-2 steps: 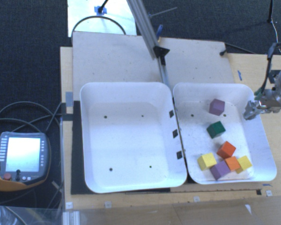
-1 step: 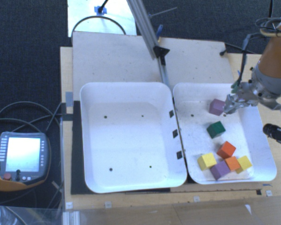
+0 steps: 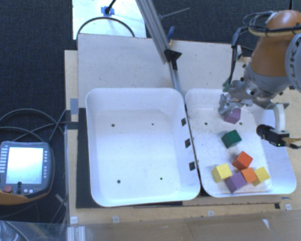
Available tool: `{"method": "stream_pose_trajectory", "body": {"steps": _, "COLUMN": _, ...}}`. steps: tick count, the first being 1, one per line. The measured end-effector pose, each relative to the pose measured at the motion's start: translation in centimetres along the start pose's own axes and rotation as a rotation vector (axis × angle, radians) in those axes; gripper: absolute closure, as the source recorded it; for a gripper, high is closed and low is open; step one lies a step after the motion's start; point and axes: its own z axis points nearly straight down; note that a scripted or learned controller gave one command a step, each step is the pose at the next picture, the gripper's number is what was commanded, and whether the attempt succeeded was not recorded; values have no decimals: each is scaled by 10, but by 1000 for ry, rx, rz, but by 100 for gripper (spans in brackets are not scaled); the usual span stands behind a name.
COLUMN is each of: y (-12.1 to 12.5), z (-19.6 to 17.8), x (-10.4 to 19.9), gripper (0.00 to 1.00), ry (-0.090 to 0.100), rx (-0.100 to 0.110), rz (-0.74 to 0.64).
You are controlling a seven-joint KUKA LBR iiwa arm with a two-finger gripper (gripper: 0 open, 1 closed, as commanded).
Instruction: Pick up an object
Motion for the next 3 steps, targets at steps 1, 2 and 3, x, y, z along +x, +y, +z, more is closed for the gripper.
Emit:
{"method": "stream_pose_trajectory", "body": {"steps": 1, "y": 29, "z": 8, "x": 55, "gripper": 100, "ry": 1, "rx": 1, "rz": 0}}
{"method": "stream_pose_trajectory", "body": {"steps": 2, "y": 53, "z": -3, "x": 104, "gripper": 100, "ry": -1, "rx": -2, "rz": 1}}
{"method": "stream_pose_trajectory", "body": {"steps": 3, "y": 85, "z": 12, "x": 154, "gripper": 100, "ry": 0, "rx": 0, "rz": 1}}
